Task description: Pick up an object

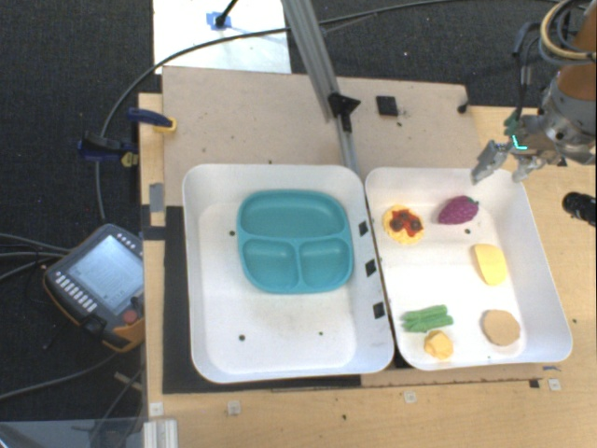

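My gripper (504, 164) hangs open over the far right corner of the right bin (550, 278), with nothing between its fingers. Just to its lower left lies a purple fruit-like piece (458, 210). Other toy foods lie in the same bin: a small round pizza (404, 223), a yellow wedge (489, 263), a tan round cookie (501, 327), green beans (426, 318) and a small yellow lump (437, 344).
The left bin (210, 343) bears a teal divided plate (295, 240). A slanted metal pole (312, 45) rises behind the bins. A teach pendant (98, 283) and cables lie off the bench at left.
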Tool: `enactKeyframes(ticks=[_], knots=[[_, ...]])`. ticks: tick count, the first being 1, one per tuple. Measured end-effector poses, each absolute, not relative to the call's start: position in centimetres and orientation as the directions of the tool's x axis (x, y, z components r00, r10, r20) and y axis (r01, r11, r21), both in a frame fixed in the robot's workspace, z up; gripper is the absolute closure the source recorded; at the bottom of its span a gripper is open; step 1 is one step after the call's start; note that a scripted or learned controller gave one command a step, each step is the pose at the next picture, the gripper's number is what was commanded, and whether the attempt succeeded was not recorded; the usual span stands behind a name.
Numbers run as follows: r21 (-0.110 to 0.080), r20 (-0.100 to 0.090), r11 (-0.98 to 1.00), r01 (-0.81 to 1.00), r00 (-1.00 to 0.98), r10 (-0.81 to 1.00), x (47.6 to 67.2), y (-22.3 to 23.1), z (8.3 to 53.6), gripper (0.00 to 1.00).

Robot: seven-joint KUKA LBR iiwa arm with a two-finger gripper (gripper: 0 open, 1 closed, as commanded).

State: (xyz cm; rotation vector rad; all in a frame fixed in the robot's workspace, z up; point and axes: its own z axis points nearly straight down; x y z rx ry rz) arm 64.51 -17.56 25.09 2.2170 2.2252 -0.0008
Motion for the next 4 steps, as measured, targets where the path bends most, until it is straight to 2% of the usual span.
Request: enactKeyframes(ticks=[1, 2, 3, 4], knots=[[0.003, -0.001, 0.004, 1.000, -0.004, 1.000, 64.6, -17.6, 25.2, 0.00], [-0.002, 0.000, 0.003, 1.000, -0.003, 1.000, 64.8, -17.4, 19.0, 0.00], [-0.001, 0.000, 0.002, 1.000, -0.002, 1.000, 63.8, -17.0, 13.8, 0.00], [-0.001, 0.000, 0.001, 1.000, -0.001, 1.000, 63.8, -17.0, 8.7, 0.00]])
